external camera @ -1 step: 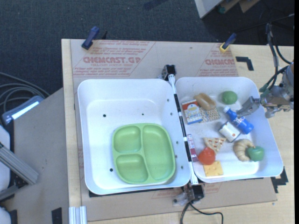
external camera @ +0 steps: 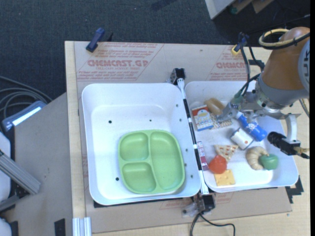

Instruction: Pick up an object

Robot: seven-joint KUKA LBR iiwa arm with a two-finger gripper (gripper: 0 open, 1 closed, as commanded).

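In the right bin (external camera: 290, 178), the gripper (external camera: 227, 113) hovers over a small carton (external camera: 204, 120); its grasp cannot be told.

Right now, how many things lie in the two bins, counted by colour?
Green: 2, the divided plate and the pepper
Red: 1, the tomato
Yellow: 1, the cheese
Tan: 3, the bread roll, the croissant, the pizza slice
Blue: 1, the bottle
White: 2, the carton, the can
Total: 10
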